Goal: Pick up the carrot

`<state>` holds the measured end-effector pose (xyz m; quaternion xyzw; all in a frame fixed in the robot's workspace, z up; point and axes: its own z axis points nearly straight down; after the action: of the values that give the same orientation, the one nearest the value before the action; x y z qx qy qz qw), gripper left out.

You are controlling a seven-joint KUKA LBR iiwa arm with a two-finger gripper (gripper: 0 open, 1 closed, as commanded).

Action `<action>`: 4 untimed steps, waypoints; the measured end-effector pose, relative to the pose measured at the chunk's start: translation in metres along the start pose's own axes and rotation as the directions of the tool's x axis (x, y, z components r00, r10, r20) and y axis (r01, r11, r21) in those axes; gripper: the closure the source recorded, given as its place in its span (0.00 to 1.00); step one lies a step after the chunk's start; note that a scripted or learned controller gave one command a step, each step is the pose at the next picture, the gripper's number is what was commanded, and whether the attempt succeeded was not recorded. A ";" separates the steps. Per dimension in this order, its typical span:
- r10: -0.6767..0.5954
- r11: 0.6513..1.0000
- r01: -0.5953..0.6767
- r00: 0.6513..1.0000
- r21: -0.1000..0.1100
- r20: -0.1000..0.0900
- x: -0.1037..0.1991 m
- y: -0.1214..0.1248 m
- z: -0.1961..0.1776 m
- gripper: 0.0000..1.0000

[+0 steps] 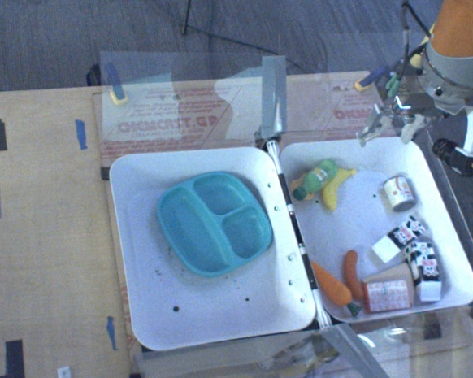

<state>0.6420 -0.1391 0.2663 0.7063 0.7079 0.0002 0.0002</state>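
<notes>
Now, your tool (391,125) hangs over the far rim of the right bin (439,178), its fingers spread apart with nothing between them. That bin holds the carrot (331,283) at its near left corner, just beside a red sausage (352,269), with a pink can (387,294), two cow-patterned cartons (417,253), a small tin (397,192) and a banana (335,186) touching a green toy (313,178). Your left bin (147,301) holds a blue divided plate (215,222).

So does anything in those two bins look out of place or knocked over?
Nothing spilled or damaged. The carrot lies against the right bin's near-left wall, beside a sausage. A small can lies tipped on its side.
</notes>
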 end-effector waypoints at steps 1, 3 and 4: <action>-0.074 0.997 0.074 0.997 0.001 0.000 0.033 -0.035 0.144 0.00; -0.040 0.999 0.040 0.999 -0.012 0.004 0.033 -0.049 0.176 0.00; -0.144 0.990 0.144 0.990 -0.009 0.005 0.013 -0.156 0.176 0.00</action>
<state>0.4865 -0.1262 0.0903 0.6535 0.7569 0.0020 0.0048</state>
